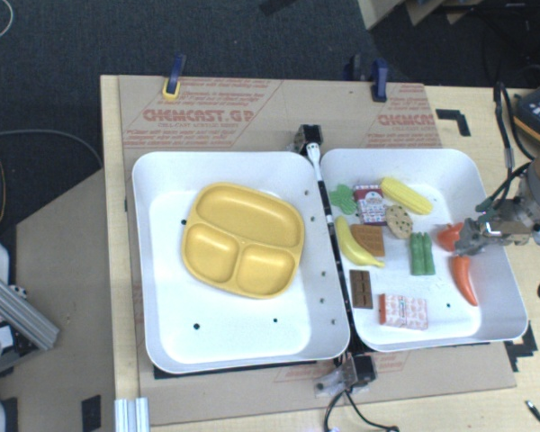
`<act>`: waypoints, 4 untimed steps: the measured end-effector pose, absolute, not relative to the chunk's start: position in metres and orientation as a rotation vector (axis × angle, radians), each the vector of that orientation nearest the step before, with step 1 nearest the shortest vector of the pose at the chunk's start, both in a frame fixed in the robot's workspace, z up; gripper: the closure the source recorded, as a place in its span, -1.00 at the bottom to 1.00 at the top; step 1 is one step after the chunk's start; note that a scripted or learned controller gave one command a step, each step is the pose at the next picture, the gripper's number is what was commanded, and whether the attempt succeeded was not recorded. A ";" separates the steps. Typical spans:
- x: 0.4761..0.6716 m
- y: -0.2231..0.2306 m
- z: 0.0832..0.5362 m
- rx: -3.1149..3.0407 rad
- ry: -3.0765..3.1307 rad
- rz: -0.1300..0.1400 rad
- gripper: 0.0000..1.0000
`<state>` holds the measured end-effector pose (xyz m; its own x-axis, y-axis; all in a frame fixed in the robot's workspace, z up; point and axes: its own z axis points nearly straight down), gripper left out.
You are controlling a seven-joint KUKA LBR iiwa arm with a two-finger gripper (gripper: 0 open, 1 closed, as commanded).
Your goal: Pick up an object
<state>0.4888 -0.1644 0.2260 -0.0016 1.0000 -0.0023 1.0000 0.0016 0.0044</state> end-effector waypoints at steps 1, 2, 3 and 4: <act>0.488 -0.103 0.225 2.220 2.227 0.000 1.00; 0.492 -0.046 0.215 2.218 2.230 0.000 1.00; 0.494 0.010 0.231 2.213 2.228 0.005 1.00; 0.507 0.044 0.220 2.216 2.224 0.001 1.00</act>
<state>0.5066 0.0444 0.2199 -0.0036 1.0000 -0.0003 1.0000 0.0036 0.0016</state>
